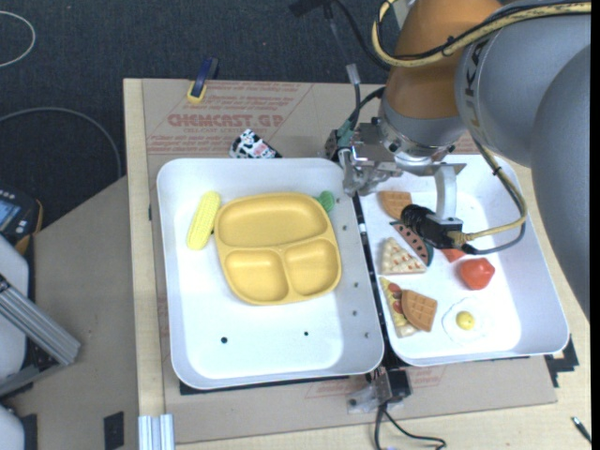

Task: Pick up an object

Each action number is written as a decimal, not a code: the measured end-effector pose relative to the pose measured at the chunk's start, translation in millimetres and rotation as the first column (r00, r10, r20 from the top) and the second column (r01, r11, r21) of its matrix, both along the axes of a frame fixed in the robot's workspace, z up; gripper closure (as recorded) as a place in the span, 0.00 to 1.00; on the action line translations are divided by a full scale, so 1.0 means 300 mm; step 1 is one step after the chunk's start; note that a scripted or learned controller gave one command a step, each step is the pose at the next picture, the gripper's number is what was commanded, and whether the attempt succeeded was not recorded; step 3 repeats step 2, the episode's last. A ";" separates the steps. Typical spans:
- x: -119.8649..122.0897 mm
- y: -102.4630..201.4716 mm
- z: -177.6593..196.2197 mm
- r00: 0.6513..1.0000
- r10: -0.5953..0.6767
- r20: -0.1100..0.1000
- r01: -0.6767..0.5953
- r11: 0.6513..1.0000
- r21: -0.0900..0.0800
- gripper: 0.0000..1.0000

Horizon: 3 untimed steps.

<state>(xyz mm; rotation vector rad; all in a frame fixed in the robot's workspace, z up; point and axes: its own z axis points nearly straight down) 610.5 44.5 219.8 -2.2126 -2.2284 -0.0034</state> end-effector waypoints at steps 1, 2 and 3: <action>-0.028 -0.027 -0.013 1.000 -0.007 -0.005 0.007 1.000 -0.002 1.00; -0.022 -0.070 0.031 1.000 -0.008 0.003 0.008 1.000 -0.002 1.00; -0.022 -0.070 0.031 1.000 -0.008 0.003 0.008 1.000 -0.002 1.00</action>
